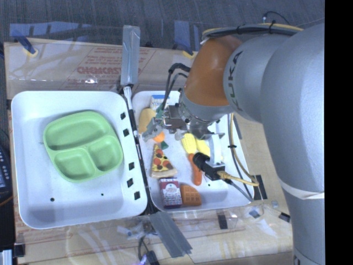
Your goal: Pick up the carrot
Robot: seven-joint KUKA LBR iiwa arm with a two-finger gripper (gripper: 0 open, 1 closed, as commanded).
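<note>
While half-hidden, tapered orange carrot (196, 173)

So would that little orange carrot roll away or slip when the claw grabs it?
The carrot looks like smooth, stiff toy plastic, so it may slip from a loose pinch. Long and rounded, it could roll sideways if nudged, though the corn beside it might stop it. It probably weighs little.

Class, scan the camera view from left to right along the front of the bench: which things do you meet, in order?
Green divided plate → pizza slice → red carton → waffle → carrot.
</note>
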